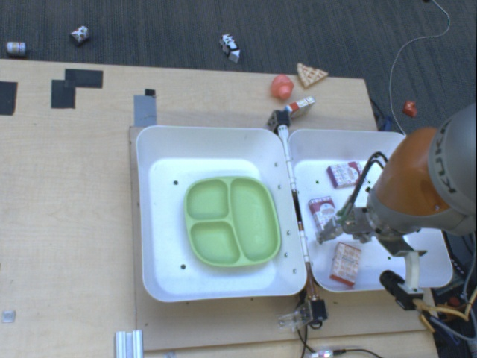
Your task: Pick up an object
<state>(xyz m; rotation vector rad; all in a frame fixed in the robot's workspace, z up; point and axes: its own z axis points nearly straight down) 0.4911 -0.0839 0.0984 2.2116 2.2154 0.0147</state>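
The grey arm with its orange band (pixel 408 176) leans in from the right, low over the right-hand bin (pixel 313 144), wrist angled down and toward the divider between the two bins. Its gripper (pixel 333 230) sits just above the bin floor; from here I can't make out whether it is open or closed.

Three small red-and-white packets lie in that bin. One packet (pixel 322 212) rests right beside the gripper, on its upper left, so close they may be touching. Another (pixel 346 264) lies just below the gripper, nearer the bin's front edge. The third (pixel 343 174) sits further back, partly behind a black cable that loops off the arm.

The left bin (pixel 149 222) holds a pale green divided plate (pixel 232 221) with three compartments, lying flat near its middle.
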